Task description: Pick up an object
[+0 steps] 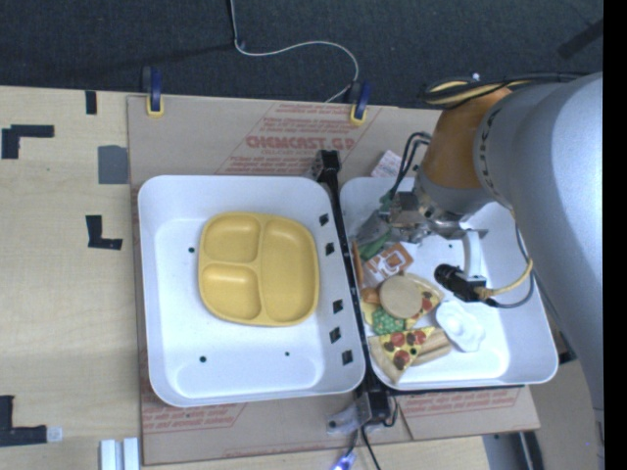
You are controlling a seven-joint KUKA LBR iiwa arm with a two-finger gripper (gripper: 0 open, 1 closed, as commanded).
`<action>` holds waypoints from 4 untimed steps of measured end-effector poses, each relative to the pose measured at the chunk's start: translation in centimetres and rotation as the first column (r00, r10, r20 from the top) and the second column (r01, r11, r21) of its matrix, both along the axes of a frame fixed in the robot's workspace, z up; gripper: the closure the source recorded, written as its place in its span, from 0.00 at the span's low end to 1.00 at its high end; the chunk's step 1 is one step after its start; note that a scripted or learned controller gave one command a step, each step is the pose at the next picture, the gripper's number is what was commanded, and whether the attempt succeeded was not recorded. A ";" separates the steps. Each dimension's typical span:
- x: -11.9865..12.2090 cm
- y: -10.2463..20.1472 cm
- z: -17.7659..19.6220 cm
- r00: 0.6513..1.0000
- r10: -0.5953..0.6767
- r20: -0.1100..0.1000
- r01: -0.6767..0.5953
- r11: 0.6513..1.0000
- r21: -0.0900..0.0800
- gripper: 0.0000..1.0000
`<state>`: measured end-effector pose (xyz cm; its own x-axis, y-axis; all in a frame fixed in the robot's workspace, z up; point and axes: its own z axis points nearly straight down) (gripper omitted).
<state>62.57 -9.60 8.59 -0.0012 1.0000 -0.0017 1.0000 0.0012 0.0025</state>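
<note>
While the gripper (402, 213) hangs low over the far left part of the right bin (524, 355), whether it grasps anything cannot be told. The clutter of objects (404, 311) lies just below and nearer the camera, against the bin's left wall. A pizza slice (409, 346) among them runs lengthwise across the bin, pointing left.
</note>
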 end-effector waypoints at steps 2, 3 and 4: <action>-0.1 0.0 0.8 1.000 0.000 -0.004 0.000 1.000 0.001 0.00; -0.1 0.0 1.8 1.000 0.000 -0.005 0.000 1.000 0.002 1.00; -0.1 0.0 1.7 1.000 0.000 -0.006 0.000 1.000 0.002 0.00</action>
<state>62.45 -9.57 10.31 -0.0014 1.0000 0.0004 1.0000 0.0014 -0.0031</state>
